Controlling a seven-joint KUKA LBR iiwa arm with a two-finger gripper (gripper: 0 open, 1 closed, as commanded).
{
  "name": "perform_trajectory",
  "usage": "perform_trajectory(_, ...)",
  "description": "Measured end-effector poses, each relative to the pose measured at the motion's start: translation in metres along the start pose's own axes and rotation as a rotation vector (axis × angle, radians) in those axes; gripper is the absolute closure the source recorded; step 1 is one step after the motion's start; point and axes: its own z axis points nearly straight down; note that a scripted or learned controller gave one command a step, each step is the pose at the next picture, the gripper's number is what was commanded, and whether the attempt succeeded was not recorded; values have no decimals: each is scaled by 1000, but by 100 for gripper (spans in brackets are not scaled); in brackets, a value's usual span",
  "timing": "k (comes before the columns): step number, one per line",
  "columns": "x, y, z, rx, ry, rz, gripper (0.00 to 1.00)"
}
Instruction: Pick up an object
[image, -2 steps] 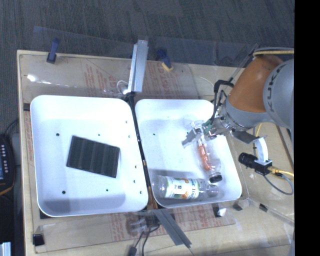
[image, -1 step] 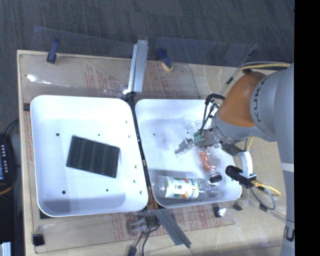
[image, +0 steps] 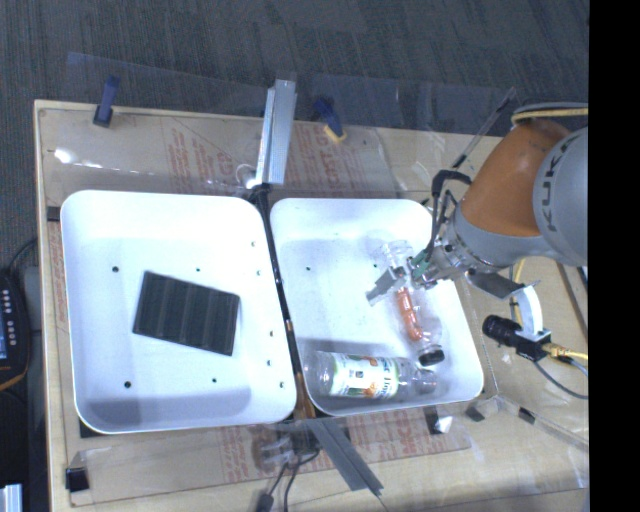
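- Near edge of the right bin (image: 455, 395): a clear bottle (image: 368, 376) lies on its side
- Mid-bin, the gripper (image: 400, 281) hangs over an orange-filled bottle (image: 414, 318); its grip can't be read
- Beyond, the arm (image: 520, 200) reaches in, bent downward

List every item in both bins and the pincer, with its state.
Dark ridged pad: flat in left bin.
Clear bottle with label: on its side, right bin's near wall.
Small bottle with orange contents: lying in right bin.
Pincer: low over right bin, above the small bottle.

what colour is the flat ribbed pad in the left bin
Black, or very dark grey, pad, seen in the camera view.
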Motion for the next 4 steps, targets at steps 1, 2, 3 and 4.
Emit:
perform_trajectory(1,-3,12,18,1,1,-46,0)
perform_trajectory(2,-1,8,25,2,2,-108,0)
perform_trajectory(3,-2,9,20,0,0,-198,0)
perform_trajectory(4,-2,13,30,2,2,-251,0)
